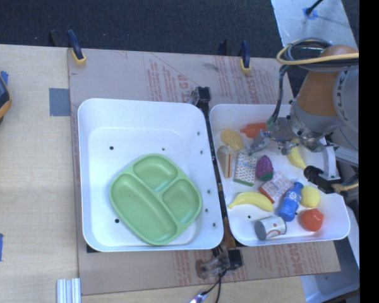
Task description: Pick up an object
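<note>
So the jaws (273,139) hang over the right bin (341,232), can't tell their state from here; purple fruit (264,167) sits just below them, looks like light hard plastic, bit slick, best pinched across its middle; banana (251,200) lies further down; writing on the small card (245,168) is too blurry to read.

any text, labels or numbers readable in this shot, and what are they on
Nothing here reads clearly.
Brown cardboard sheet under the white bins: rows of red print, too blurred to read.
Small grey can in the right bin: a label with red marks, too small to read.
Blue plastic bottle: pale label, unreadable.
Chequered red-and-white packet: pattern, no legible words.
</note>
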{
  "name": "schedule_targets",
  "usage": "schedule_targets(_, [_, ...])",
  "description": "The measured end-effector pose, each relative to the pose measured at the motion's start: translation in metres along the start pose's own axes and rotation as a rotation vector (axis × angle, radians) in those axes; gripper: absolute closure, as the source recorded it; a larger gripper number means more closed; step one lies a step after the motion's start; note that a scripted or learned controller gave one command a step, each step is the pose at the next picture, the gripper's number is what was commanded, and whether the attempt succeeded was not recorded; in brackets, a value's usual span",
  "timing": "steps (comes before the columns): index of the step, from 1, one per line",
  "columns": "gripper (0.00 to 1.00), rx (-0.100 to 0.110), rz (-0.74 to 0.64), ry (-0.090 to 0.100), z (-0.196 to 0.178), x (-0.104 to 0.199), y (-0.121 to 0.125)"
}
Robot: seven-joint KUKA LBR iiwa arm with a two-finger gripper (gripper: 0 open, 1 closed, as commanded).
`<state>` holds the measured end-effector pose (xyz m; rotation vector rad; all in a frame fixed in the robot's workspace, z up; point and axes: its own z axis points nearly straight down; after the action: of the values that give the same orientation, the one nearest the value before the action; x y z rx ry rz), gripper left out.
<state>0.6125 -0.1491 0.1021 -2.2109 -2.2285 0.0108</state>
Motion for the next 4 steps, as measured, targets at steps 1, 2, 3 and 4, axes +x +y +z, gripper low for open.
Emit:
schedule_targets(1, [0.0,0.03,0.012,0.007,0.0155,0.0026,0.0361])
schedule_targets(2, [0.0,0.028,0.011,0.006,0.015,0.0088,0.0364])
schedule_targets(3, [0.0,0.028,0.01,0.006,0.015,0.009,0.0365])
schedule_targets(4, [0.0,0.028,0.01,0.006,0.0148,0.01,0.0366])
